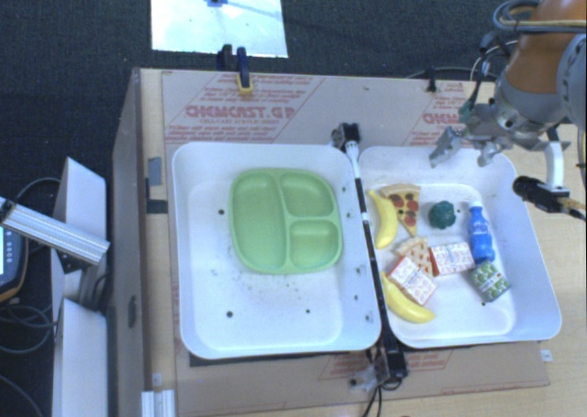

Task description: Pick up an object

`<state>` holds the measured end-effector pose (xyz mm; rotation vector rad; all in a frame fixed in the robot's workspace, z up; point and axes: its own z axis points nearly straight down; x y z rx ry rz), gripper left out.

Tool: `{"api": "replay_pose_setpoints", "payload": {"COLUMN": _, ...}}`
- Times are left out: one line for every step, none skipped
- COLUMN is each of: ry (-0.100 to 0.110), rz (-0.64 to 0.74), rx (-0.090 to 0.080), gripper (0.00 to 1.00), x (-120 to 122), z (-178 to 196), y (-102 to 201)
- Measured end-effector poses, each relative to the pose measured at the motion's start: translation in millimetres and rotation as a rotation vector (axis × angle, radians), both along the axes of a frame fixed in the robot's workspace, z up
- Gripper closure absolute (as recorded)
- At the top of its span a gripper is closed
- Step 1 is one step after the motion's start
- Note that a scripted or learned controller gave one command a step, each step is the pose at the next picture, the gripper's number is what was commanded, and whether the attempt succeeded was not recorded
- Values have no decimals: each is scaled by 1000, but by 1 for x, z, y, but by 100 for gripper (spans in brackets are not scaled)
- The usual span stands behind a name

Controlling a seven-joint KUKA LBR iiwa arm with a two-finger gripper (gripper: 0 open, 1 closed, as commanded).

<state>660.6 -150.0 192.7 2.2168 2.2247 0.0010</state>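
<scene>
Cardboard-covered bench [275,104], two white bins [275,333], tool [470,151] spread above right bin

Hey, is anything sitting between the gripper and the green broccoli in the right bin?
Nothing visible does. The gripper hangs over the far rim of the right bin, and the broccoli lies in the bin nearer the camera, with bare white bin floor between them. The pizza slice and blue bottle flank it.

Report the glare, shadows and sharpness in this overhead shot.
Camera view: the white sheet beyond the bench is blown out by glare; the green tray and right bin are evenly lit with faint shadows; the pincer looks slightly soft, and small toys lack fine detail.
</scene>
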Motion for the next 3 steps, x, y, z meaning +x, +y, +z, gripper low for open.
{"api": "replay_pose_setpoints", "payload": {"ry": 3, "rz": 1, "rx": 1, "gripper": 0, "x": -23, "z": -93, "y": 49}}
{"api": "replay_pose_setpoints", "payload": {"ry": -8, "rz": -1, "rx": 1, "gripper": 0, "x": -38, "z": -104, "y": 19}}
{"api": "replay_pose_setpoints", "payload": {"ry": 0, "rz": 0, "rx": 0, "gripper": 0, "x": -58, "z": -109, "y": 43}}
